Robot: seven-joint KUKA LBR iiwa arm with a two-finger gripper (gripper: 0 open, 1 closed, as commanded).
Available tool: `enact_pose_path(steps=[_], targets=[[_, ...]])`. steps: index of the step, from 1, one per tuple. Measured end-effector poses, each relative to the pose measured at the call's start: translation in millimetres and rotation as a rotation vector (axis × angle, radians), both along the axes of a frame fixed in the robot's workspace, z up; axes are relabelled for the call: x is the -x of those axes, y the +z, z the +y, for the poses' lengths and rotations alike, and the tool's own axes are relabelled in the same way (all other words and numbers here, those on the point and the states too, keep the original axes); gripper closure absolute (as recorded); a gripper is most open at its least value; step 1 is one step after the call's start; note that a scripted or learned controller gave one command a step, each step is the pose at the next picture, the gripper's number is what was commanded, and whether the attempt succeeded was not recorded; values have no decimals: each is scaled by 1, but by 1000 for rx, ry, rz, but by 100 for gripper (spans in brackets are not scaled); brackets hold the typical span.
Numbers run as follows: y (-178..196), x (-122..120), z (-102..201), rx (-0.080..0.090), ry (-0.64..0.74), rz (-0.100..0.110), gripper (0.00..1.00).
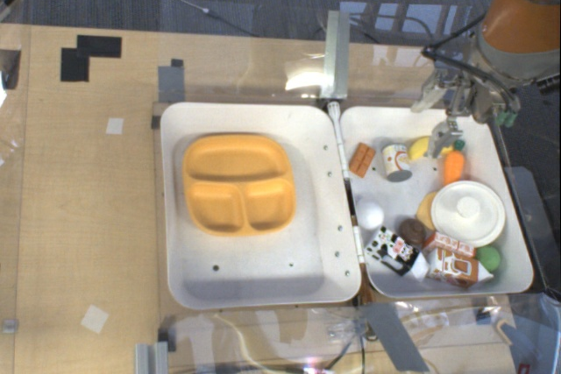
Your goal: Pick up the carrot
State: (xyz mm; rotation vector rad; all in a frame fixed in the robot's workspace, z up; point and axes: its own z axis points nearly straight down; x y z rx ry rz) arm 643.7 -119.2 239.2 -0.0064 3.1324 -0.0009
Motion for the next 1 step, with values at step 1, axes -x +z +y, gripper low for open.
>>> enact_pose_path(steps=[1], targets=[[-120, 15, -7, -1, -113, -1, 0]])
